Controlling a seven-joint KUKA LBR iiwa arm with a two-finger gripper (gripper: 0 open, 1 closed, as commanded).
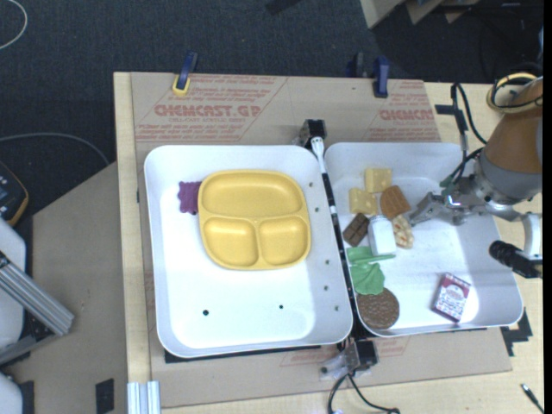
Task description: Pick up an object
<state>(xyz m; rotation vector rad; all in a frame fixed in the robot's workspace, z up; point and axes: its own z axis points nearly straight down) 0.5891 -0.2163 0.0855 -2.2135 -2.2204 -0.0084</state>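
Objects for picking are all sitting in the right bin [483, 317]. Nearest the camera: a round brown cookie [378, 308] by the front rim, a small red-and-white packet [452, 297] lying apart to its right. Behind the cookie, a green leaf piece [368, 273], a white bottle [380, 234], a dark brown block [355, 228], then tan and brown food pieces [385, 198]. Gripper [421, 213] is hovering just right of that cluster, gripping nothing; finger spread not readable. Left bin [172, 300] is carrying a yellow divided tray [254, 217], with a purple item [188, 196] touching its left edge.
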